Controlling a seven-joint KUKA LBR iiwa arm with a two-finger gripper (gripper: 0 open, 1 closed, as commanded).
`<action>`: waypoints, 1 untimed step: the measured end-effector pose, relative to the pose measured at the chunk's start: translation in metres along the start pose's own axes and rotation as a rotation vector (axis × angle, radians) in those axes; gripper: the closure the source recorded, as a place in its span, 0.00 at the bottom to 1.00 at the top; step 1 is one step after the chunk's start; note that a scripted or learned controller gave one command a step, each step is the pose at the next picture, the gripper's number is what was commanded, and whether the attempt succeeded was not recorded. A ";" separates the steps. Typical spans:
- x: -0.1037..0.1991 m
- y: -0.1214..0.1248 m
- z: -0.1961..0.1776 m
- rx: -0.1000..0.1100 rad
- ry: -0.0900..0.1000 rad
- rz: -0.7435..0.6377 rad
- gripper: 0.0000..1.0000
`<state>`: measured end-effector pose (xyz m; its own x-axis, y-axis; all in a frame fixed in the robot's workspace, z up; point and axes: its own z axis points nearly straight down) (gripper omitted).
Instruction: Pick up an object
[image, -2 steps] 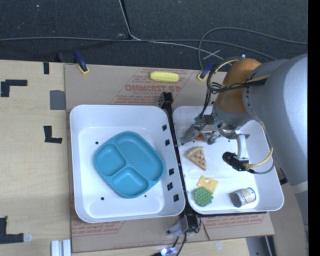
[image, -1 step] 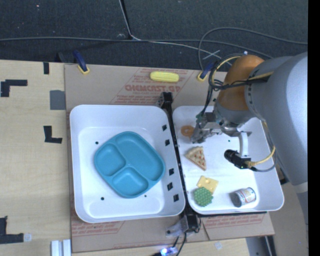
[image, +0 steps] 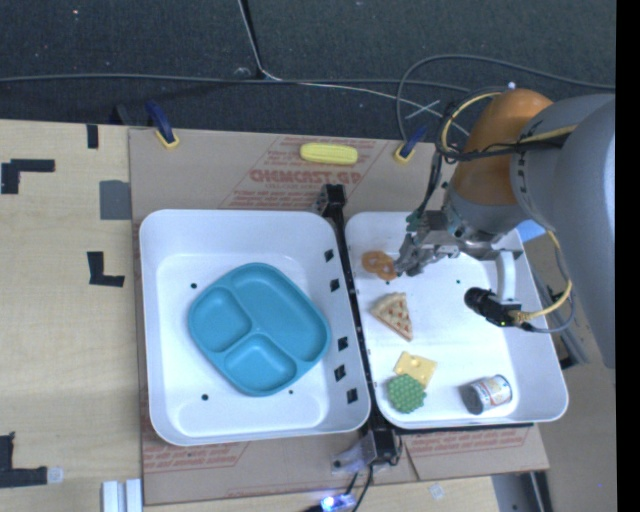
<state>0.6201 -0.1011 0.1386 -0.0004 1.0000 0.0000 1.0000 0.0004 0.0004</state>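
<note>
- Hovering low in the right bin (image: 540, 385): you are seeing the gripper (image: 410, 262) poised beside the pretzel (image: 378, 265).
- Lying just to the gripper's left, near the bin's far-left corner: the pretzel.
- Showing grip state: you are getting no clear reading; cannot tell.
- Waiting nearer you: pizza slice (image: 394, 315), cheese (image: 415, 368), green ball (image: 406, 393), can (image: 487, 393).

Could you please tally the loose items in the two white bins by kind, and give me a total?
Blue divided plate, left bin: 1
Pretzel, right bin: 1
Pizza slice, right bin: 1
Cheese wedge, right bin: 1
Green round toy, right bin: 1
Small can, right bin: 1
Total: 6
</note>
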 end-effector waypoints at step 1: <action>0.007 0.002 -0.062 -0.004 0.000 -0.001 1.00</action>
<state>0.6219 -0.0946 0.2002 -0.0017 1.0000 -0.0005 1.0000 0.0017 0.0046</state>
